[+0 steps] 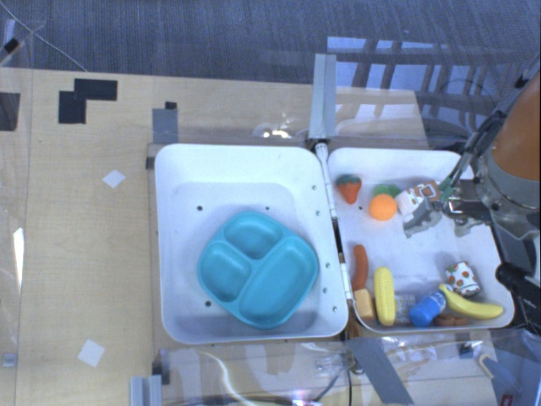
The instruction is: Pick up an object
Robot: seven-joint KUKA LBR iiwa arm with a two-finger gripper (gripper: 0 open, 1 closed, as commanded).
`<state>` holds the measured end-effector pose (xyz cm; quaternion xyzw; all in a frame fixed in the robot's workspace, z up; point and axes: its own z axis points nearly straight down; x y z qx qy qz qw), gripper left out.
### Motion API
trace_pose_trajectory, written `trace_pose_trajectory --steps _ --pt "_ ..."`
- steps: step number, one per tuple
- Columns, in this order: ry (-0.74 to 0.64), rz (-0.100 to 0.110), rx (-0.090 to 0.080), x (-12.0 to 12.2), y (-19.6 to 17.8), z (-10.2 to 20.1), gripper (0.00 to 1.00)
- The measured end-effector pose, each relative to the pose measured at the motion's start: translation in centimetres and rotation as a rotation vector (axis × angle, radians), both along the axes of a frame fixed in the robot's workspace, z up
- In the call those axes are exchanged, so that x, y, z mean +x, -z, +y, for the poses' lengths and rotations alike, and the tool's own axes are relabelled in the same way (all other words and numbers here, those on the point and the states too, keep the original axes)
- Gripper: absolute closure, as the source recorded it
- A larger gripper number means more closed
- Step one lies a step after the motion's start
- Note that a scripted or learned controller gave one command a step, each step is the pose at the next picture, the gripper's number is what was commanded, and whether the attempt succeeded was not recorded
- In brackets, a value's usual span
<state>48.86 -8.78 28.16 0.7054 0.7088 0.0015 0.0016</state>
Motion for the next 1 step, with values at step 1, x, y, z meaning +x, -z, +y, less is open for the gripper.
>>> trace_pose_trajectory --steps 1 --pt "0.000 0.000 0.000 0.00 0.00 0.00 0.00"
